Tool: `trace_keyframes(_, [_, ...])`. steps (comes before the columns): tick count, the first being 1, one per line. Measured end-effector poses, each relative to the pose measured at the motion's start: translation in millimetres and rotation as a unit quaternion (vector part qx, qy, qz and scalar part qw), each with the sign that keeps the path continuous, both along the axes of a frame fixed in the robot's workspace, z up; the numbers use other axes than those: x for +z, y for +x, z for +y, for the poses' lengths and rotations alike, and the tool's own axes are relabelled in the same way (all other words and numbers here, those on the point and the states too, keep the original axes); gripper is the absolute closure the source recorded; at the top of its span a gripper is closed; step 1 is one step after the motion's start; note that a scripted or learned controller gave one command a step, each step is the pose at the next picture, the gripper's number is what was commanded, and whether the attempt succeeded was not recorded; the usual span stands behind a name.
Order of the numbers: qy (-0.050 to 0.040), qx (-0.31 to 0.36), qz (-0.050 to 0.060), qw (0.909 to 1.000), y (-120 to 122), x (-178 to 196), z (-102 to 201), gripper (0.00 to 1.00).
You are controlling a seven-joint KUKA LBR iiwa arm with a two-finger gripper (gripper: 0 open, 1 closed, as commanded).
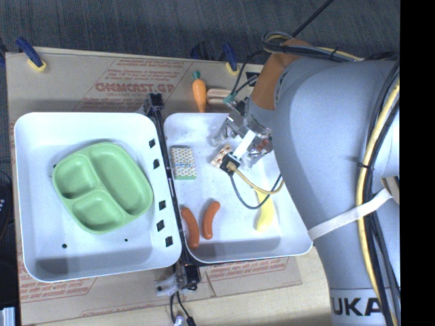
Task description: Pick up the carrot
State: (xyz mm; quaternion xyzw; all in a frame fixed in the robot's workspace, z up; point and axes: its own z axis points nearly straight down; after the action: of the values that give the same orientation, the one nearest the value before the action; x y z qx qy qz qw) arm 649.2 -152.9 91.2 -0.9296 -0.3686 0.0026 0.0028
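The carrot (198, 94), orange with a green top, lies on the cardboard just beyond the back rim of the right bin (289, 246), pointing towards the bin. My gripper (231, 148) hangs over the back middle of the right bin, a short way right of and nearer than the carrot, apart from it. The grey arm and its orange band cover the bin's right side.
In the right bin lie a patterned sponge block (183, 162), two reddish sausages (189, 226) (210, 218) and a yellow piece (266, 216). A green divided plate (102, 185) sits in the left bin (30, 202). A pale stick-like object (217, 98) lies beside the carrot.
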Motion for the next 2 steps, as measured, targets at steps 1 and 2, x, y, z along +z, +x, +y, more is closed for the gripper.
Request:
trace_keyframes(1, [-0.0008,0.008,-0.002,1.0000,1.3,74.0,-26.4,0.00])
trace_keyframes(2, [-0.0014,-0.135,-0.002,0.9908,-25.2,258.4,-30.9,0.00])
